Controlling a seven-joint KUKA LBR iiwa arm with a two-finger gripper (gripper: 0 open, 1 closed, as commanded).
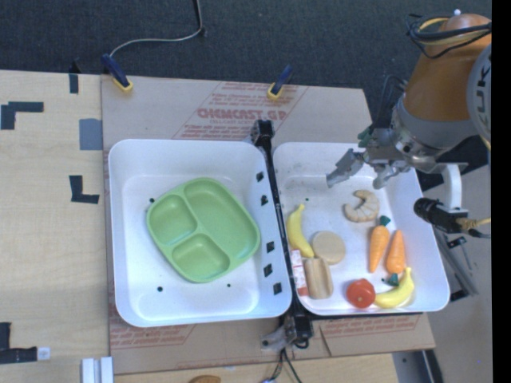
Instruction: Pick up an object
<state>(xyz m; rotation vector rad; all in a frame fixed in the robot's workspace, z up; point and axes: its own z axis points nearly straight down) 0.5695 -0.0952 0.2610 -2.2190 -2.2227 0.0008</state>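
My gripper [361,175] hangs over the back of the right bin [315,159], open, with nothing between its fingers. Just below it lies a tan croissant-shaped pastry [362,207]. Further forward lie two carrots [386,249], a round beige biscuit [328,247], a yellow banana [297,231] along the bin's left wall, a tan block [317,278], a red tomato [360,293] and a second banana [398,291] at the front right.
The left bin [128,214] holds a green divided plate [203,228]. A black divider [271,206] runs between the bins. The arm's orange band and grey wrist [439,94] rise at the right. Yellow-blue clamps [118,75] hold the cardboard at the back.
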